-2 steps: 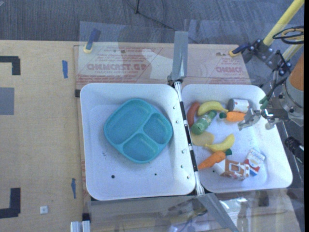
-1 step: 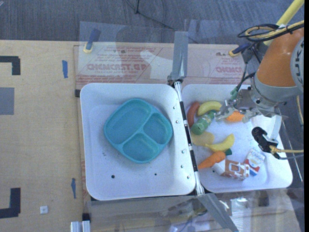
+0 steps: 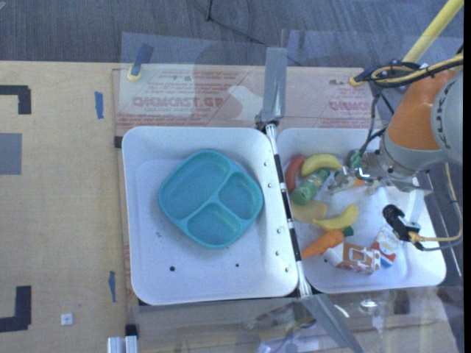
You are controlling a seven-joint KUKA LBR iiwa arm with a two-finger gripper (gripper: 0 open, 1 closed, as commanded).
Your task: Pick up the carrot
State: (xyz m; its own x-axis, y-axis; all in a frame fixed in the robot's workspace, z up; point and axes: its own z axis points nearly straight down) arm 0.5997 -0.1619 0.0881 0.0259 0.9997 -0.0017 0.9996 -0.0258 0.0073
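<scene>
Beneath the grey arm, the shallow white right-hand bin [image 3: 427, 271] holds the clutter. Gripper [image 3: 352, 179], spread or pinched I cannot tell, hangs over a yellow banana [image 3: 321, 163]. Small orange carrot [image 3: 322, 243] lies nearer the camera; shift there, descend squarely over its middle.

Lab — taped bench [image 3: 59, 197], bins [image 3: 147, 271]

Tool [image 3: 352, 179] fingers blurred among toys; arm [image 3: 430, 120] cut by right edge.
</scene>
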